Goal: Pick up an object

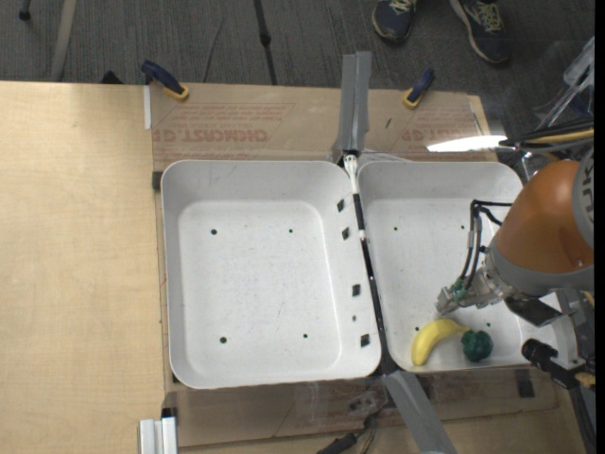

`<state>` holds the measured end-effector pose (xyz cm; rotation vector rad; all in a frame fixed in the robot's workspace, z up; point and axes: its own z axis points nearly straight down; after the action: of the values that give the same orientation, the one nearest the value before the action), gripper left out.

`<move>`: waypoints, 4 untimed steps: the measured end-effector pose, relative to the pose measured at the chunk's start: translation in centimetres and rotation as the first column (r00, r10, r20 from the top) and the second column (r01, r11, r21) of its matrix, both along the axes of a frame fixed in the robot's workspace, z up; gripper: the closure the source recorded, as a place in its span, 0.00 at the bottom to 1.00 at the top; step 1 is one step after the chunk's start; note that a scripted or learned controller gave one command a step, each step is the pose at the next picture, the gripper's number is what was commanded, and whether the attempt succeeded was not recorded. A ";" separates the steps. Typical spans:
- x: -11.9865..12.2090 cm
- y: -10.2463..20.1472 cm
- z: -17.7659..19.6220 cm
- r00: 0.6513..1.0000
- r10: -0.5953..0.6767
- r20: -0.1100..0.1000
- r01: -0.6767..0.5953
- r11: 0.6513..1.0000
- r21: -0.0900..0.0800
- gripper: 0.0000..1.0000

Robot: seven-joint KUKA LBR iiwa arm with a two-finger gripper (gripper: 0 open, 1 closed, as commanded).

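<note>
From my remote station I watch the arm (548, 225) reach in from the right over the right-hand bin (416, 206), its orange band bright above the wrist. The gripper (458, 299) hangs low over the bin's near part, just above and slightly right of a yellow banana (433, 339). At this slant and size I cannot tell how the jaws stand, and I see nothing between them.

The banana lies on the bin floor close to the near wall, curved, its thick end toward the bin's near left corner and its other end pointing up toward the gripper. Just beside it, to the right, sits a small dark green object (477, 345), rounded and lumpy, too small for me to name. The two are near each other but look apart.

The left-hand bin (189, 187) sits beside its neighbour, the two rims meeting along a centre line where small black clips show. Both bins rest on brown cardboard (246, 126) held by two clamps (165, 80) with orange tips at the far edge. A pale wooden bench top (76, 253) spreads to the left. At the top of the view, a person's sneakers (397, 8) stand on grey carpet.
</note>
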<state>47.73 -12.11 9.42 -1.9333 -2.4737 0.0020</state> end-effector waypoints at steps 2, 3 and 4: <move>0.0 2.2 -0.3 0.997 0.072 0.001 -0.072 0.997 0.000 0.00; 5.0 -1.4 15.9 0.996 0.085 0.004 -0.085 0.996 -0.003 0.00; 0.8 0.4 -0.2 0.985 -0.172 -0.001 0.172 0.985 -0.001 0.00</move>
<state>48.52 -11.67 9.19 -2.1390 -2.2972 0.0034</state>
